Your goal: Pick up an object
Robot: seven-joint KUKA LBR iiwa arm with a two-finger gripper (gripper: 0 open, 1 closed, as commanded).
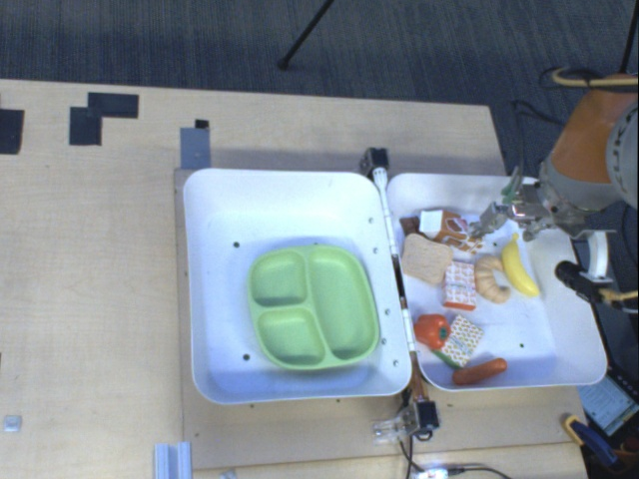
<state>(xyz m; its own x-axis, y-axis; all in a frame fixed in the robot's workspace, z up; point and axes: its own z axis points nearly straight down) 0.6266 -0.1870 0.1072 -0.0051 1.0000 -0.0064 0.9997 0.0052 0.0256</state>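
The right bin [574, 352] holds a heap of toy food. A yellow banana [518, 268] lies at its right, a tan croissant [491, 279] beside it, and a slice of bread [426, 259] at the left. Two small patterned boxes [459, 286] [462, 339], a red pepper [431, 329] and a red sausage [481, 371] lie nearer the front. My gripper [497, 216] hangs over the back of this bin, just above and left of the banana's top end. It is next to a reddish-brown piece [457, 230]. No object shows in its grasp.
The left bin [215, 267] carries a green three-part plate [313, 305]. A divider rail [391, 257] separates the bins. The grey arm with its orange band [589, 143] comes in over the right bin's far right corner. A white block [431, 220] lies at the bin's back.
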